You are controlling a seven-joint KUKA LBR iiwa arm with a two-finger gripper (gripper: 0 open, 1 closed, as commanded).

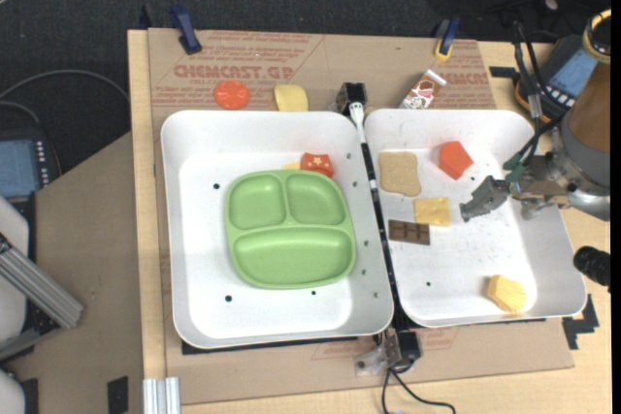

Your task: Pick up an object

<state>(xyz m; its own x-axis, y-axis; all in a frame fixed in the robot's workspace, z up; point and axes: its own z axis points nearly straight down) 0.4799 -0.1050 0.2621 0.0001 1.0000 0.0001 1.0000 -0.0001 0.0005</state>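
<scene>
Nearest in the right bin (543, 305) sits a yellow cheese wedge (506, 293), long axis running left-right, tilted a bit. Further back: chocolate bar (408, 232), yellow cracker (433, 210), tan toast slice (399, 173), red block (454, 159). The end effector (482, 199) hovers beside the cracker, can't tell whether it's spread. The left bin (189, 238) holds a green divided plate (289, 229), strawberry piece (316, 164) behind.

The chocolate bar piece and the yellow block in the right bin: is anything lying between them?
No. In the camera view, bare white bin floor runs from the chocolate piece to the yellow block.
</scene>
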